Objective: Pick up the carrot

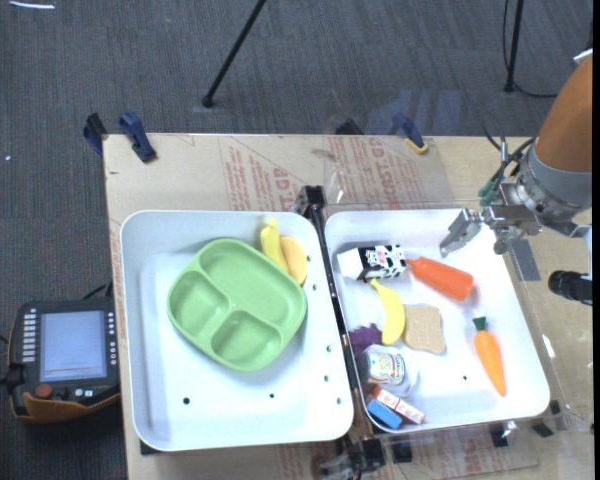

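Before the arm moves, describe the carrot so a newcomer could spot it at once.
Look in the right-hand white bin, at its right side. The carrot lies there by itself, a small orange cone with a green top, pointing toward the near edge. The other orange piece beside the milk carton is fatter, redder and has no green top.

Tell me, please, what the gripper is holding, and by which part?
Nothing: the gripper hangs open above the right bin, apart from the carrot.

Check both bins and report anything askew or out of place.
Nothing is spilled or damaged. The green plate sits skewed in the left bin, two yellow pieces wedged at its edge. The carrot lies flat, apart from the gripper.
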`<control>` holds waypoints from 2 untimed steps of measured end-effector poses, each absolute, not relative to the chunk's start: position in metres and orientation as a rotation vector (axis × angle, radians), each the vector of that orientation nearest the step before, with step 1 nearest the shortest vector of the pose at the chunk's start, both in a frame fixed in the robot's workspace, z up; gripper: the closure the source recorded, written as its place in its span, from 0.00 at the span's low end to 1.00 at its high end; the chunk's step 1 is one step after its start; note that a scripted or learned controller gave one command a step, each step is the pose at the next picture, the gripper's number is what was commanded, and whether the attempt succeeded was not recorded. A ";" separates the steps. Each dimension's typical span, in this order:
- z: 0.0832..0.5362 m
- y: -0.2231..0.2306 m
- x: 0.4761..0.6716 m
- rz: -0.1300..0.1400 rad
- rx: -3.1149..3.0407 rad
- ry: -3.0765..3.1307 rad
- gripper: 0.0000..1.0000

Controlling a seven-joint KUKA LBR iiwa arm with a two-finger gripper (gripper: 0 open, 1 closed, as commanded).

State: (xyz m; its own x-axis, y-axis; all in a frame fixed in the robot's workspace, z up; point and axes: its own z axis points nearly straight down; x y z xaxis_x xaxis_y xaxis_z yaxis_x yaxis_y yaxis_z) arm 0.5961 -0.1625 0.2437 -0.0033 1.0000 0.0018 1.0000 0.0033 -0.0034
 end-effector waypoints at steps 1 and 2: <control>0.141 -0.212 0.556 0.009 -2.125 -2.300 0.00; 0.094 -0.206 0.523 -0.007 -2.030 -2.414 0.00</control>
State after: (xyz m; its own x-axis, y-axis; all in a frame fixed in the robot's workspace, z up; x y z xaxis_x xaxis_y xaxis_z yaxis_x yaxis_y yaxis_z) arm 0.5229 -0.2064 0.0941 -0.1718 0.9851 -0.0066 0.9851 0.1718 0.0114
